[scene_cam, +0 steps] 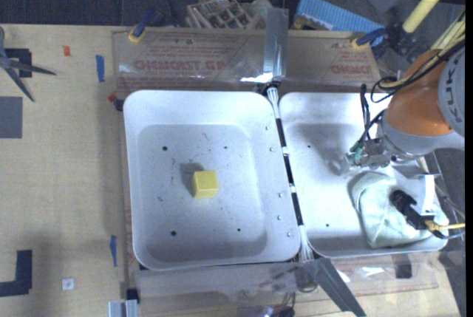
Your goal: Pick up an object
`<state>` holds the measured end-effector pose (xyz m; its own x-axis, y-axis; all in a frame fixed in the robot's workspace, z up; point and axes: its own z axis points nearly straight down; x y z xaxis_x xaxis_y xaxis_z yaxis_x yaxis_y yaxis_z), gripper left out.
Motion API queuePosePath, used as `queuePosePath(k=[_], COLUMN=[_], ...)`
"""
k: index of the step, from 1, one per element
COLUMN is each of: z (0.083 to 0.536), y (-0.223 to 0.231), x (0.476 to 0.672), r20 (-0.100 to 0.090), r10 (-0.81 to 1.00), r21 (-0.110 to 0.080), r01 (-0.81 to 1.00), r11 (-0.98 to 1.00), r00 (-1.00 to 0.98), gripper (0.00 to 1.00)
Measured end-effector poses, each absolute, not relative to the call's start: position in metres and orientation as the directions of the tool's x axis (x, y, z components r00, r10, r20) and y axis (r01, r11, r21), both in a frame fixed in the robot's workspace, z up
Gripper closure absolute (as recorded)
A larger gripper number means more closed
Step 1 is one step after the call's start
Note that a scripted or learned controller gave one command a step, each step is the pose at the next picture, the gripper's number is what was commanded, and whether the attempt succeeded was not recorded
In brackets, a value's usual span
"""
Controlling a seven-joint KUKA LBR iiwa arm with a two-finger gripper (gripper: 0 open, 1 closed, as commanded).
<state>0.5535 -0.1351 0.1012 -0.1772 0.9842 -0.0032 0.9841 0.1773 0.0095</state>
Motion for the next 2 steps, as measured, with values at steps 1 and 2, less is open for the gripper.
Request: queuePosePath(k=[1,2], z=[0.104,0.145], y=[-0.168,-0.201], x=[0.512,0.496], r20=[0.002,-0.001], r10=[0.957,0.713], r21=[-0.003,0.000], r01=[0.957,0.713], r11=[-0.290,-0.701], r00=[0.290,0.701], gripper=[1.00,1.00])
